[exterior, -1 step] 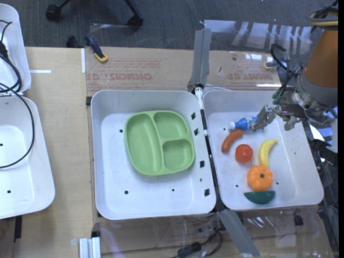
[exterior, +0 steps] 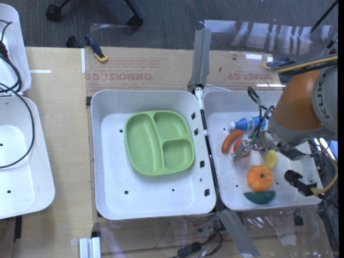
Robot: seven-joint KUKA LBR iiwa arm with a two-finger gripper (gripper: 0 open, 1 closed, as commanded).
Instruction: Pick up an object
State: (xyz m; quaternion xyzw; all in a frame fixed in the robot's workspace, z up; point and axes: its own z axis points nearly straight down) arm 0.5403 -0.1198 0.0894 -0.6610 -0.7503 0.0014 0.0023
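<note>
While the grey arm with its orange band [exterior: 301, 109] leans in low over the right white bin [exterior: 228, 192], you see its hand [exterior: 252, 145] down among the toys, just right of the orange-red sausage-shaped toy [exterior: 231, 140]. Whether it grips anything, you cannot tell. Below it sit a small orange pumpkin [exterior: 259, 178] and a dark green piece [exterior: 259, 197].

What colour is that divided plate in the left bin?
Light green; the divided plate shows plainly in the camera view.

Orange pumpkin [exterior: 259, 178], sausage [exterior: 231, 140], yellow piece [exterior: 271, 158], loose in right bin [exterior: 226, 192].
</note>
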